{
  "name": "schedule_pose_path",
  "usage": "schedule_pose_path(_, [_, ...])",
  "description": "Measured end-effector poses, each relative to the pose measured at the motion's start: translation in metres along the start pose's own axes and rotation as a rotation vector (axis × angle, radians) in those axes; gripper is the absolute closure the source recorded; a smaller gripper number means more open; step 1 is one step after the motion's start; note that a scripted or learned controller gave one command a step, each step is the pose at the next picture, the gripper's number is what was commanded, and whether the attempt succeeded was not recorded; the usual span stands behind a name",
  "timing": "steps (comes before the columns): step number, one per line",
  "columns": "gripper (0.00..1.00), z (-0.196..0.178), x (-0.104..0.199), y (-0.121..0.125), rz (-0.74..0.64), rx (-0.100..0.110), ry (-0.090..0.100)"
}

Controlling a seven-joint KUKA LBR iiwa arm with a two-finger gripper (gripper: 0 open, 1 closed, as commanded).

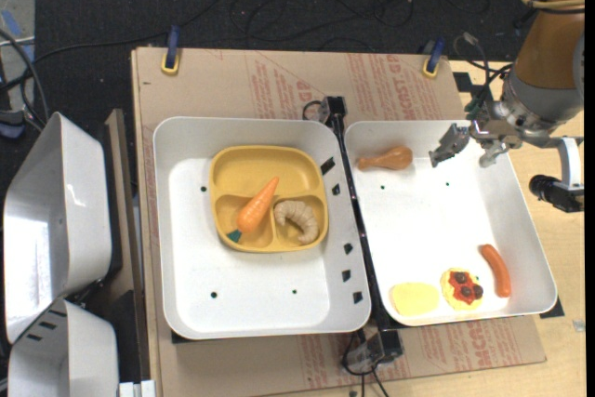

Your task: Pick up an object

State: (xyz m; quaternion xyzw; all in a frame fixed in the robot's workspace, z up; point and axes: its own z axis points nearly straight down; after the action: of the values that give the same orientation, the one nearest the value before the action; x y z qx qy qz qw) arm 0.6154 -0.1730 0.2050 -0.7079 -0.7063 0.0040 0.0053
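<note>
My gripper (470, 149) hangs over the far right part of the right bin (521, 200), its two dark fingers spread apart with nothing between them. Just left of it a brown chicken drumstick (388, 160) lies near the bin's far edge. At the near end of this bin lie a yellow round slice (415, 297), a small pizza piece with red topping (462, 287) and an orange-red sausage (495, 269). In the left bin (186, 293) a yellow divided plate (232, 165) holds a carrot (257, 204) and a pale shrimp (298, 218).
Two clamps (169, 60) (432, 59) pin the cardboard sheet under the bins. A black bracket (334, 107) sits at the far end of the seam between the bins. White containers (51, 218) stand at the left. Cables lie on the dark floor beyond.
</note>
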Motion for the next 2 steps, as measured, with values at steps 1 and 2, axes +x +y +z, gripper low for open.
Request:
schedule_pose_path(1, [0.00, -0.008, 0.000, 0.003, -0.003, -0.013, -0.002])
schedule_pose_path(2, [0.00, 0.044, -0.010, 0.001, 0.000, -0.009, -0.002])
